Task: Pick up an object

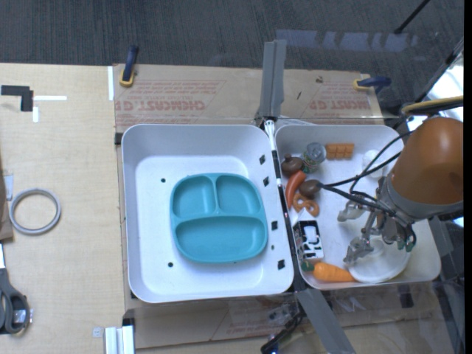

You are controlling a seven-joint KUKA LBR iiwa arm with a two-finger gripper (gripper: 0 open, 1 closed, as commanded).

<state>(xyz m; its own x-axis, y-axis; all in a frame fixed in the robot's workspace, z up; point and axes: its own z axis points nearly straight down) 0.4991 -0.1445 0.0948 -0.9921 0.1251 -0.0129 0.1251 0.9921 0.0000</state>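
The right bin holds several small items. Along its left side lie an orange pepper, a brown lump, a grey round piece and an orange ridged block. A black-and-white item and a carrot lie at the front left. A white dish sits at the front. My gripper hangs low over the front of this bin, just above the dish's left edge and right of the carrot. I see nothing held in it.
The left bin holds a teal divided plate. A roll of tape and scissors lie on the bench at far left. The orange-banded arm and its cables cover the right bin's right side.
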